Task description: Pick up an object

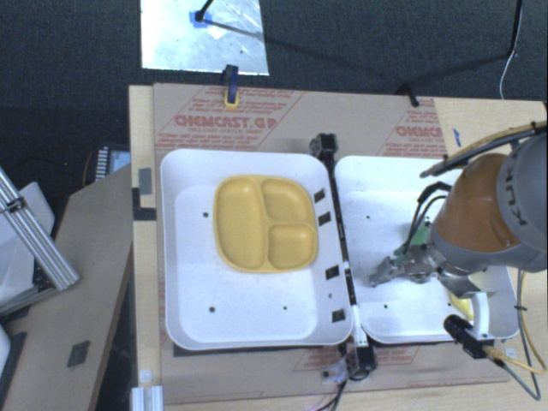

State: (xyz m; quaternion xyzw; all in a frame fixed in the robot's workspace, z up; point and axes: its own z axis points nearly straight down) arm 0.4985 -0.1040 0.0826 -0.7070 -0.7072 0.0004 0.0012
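A yellow plate (pixel 264 223) with three compartments lies flat in the middle of the left bin (pixel 193 315). My gripper (pixel 383 274) hangs low over the floor of the right bin (pixel 377 187), near its left side, and points toward the divider. The grey arm with its orange band (pixel 479 204) covers the right half of that bin. A small yellow object (pixel 461 304) peeks out from under the wrist near the bin's front right corner, mostly hidden. A bit of green (pixel 418 238) shows just behind the gripper; I cannot tell what it is.
A black divider strip (pixel 336 229) with clips runs between the two bins. Both bins sit on a cardboard sheet (pixel 257 118). A shiny metal sheet (pixel 204 24) lies on the dark floor beyond the bench. Cables trail at the front right.
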